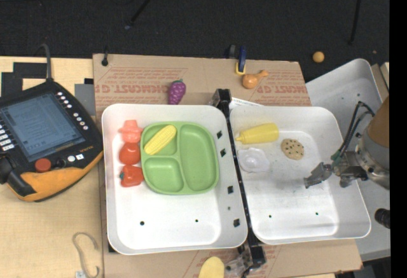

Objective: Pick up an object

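The right bin (299, 219) holds a yellow squash-like toy (257, 134) at its far left, a round brown cookie (293, 148) to the right of it, and a clear plastic piece (253, 159) just below the yellow toy. My gripper (331, 173) reaches in over the bin's right side, low above the bare floor. It is below and to the right of the cookie, apart from it. Nothing can be made out in the gripper.
The left bin (165, 219) has a green divided plate (181, 159) with a corn cob (159, 139), and red and orange toys (130, 154) beside it. Purple grapes (176, 91) and an orange toy (252, 79) lie on cardboard behind the bins. A teach pendant (44, 133) sits at the left.
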